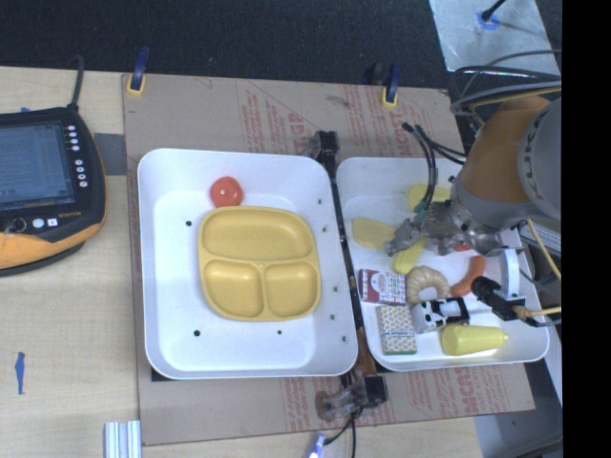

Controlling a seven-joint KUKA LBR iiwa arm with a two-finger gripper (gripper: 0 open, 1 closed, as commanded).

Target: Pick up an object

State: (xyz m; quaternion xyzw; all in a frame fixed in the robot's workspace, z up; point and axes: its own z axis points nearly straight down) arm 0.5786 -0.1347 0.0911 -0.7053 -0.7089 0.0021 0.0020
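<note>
Arm enters from 3 o'clock, tool low over right bin, touching yellow piece; grip state unreadable; table tan, cardboard-lined; handheld screen at 9 o'clock.

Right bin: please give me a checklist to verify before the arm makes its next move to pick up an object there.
1. Gripper is over the right bin: ok.
2. Something lies under it to pick: ok, a yellow piece lies just below it.
3. Finger state visible: cannot tell.
4. Object already held: cannot tell, nothing shows between the fingers.
5. Free space around the target: not ok, the croissant and red carton lie close by.
6. Left bin undisturbed: ok, the yellow tray and red ball sit apart from the arm.
</note>
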